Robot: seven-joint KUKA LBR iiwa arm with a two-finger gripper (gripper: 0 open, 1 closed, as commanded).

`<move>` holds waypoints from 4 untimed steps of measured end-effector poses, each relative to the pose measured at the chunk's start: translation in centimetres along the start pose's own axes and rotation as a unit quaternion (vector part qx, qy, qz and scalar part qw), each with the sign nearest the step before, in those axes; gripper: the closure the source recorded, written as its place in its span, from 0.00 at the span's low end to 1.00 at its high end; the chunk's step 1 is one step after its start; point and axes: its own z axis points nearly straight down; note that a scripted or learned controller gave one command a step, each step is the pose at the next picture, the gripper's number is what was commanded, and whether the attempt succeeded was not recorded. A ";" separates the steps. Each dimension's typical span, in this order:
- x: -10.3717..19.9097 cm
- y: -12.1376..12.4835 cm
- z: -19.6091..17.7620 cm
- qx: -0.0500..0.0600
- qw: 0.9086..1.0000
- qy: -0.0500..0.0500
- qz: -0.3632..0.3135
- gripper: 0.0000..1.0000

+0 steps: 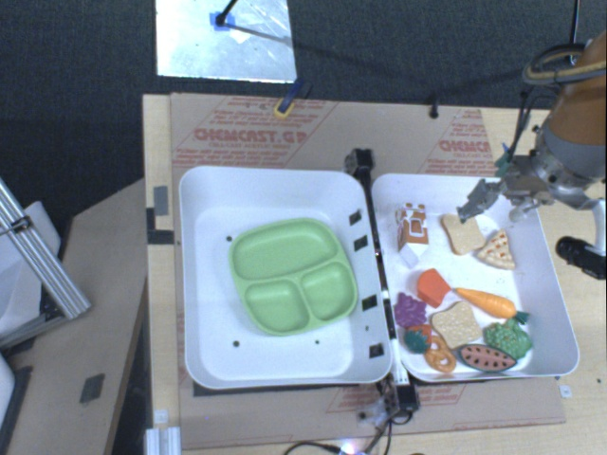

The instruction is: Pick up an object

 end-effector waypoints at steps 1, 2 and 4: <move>0.0 0.2 -0.7 -0.006 1.000 -0.001 -0.001 0.00; 0.9 0.9 4.6 -0.004 1.000 -0.001 -0.002 0.00; 0.8 1.9 13.2 -0.012 1.000 -0.002 -0.001 0.00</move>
